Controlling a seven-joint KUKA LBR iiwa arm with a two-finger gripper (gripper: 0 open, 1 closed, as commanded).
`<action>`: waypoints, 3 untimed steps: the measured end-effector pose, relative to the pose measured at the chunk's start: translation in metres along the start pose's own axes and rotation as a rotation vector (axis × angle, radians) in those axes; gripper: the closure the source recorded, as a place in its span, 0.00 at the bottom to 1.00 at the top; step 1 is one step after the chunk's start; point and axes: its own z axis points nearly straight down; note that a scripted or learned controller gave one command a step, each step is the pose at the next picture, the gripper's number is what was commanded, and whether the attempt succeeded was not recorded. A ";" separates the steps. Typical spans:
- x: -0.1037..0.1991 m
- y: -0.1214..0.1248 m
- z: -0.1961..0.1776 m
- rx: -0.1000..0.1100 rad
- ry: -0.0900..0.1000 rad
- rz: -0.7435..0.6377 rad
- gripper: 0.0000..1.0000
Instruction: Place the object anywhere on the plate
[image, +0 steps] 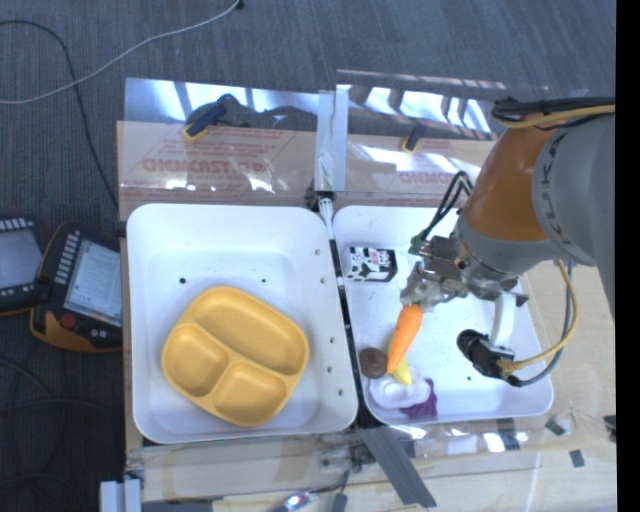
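Note:
A yellow plate with three compartments lies in the left bin. An orange toy carrot lies slanted in the right bin, its thick end pointing up toward the arm. My gripper hangs right over that thick end, touching it or just above it; I cannot tell which. The arm's grey and orange body hides the bin's right part.
A black-and-white patterned piece lies at the right bin's upper left. A brown round piece, a yellow piece and a purple piece crowd the carrot's lower end. A black cable fitting hangs beside the gripper.

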 end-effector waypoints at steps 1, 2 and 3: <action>0.070 -0.036 0.003 0.002 0.001 0.154 1.00; 0.178 0.000 0.041 0.002 -0.001 -0.077 1.00; 0.178 0.000 0.041 0.001 -0.001 -0.076 0.00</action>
